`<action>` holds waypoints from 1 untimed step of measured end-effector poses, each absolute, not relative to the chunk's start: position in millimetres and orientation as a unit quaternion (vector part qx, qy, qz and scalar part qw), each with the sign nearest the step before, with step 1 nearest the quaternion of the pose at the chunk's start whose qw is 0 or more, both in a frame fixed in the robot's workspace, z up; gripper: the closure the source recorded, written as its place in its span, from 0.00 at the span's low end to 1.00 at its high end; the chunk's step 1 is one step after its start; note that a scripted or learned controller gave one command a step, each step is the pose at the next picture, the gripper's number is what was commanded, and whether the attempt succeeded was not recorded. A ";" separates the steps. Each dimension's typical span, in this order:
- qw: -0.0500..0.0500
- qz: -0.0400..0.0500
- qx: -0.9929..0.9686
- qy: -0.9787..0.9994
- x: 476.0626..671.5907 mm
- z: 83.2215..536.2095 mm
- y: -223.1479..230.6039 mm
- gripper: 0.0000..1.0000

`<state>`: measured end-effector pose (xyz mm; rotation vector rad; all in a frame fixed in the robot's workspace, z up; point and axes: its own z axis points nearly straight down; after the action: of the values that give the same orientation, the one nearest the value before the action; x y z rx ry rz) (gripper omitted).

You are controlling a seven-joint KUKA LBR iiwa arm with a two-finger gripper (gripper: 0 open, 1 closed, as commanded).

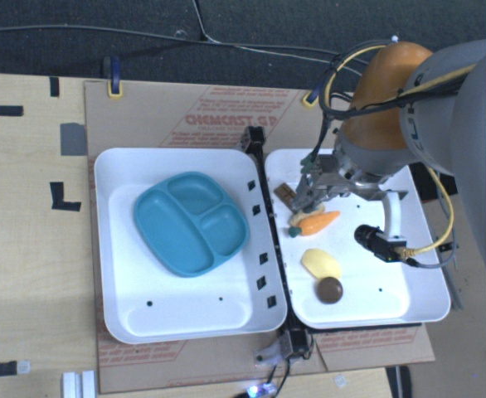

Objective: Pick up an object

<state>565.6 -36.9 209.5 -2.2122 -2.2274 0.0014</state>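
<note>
My gripper (309, 196) reaches down into the right bin (430, 305), near its upper left part. Its tips are just above an orange toy carrot (318, 222) that lies on the bin floor. A small brown piece (284, 193) sits to the left of the tips, close to the bin's left wall. Nearer the front lie a pale yellow piece (320, 264) and a dark brown ball (330, 289) touching it. Nothing shows between the fingers.
The left bin (119, 305) holds a blue divided plate (191, 222). A black divider strip (266, 222) runs between the two bins. The right half of the right bin has bare floor.
</note>
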 end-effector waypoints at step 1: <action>0.000 -0.001 -0.705 -0.710 582.9 222.1 15.4 1.00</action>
<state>582.9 15.4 222.1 -2.2132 -2.2286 -0.0017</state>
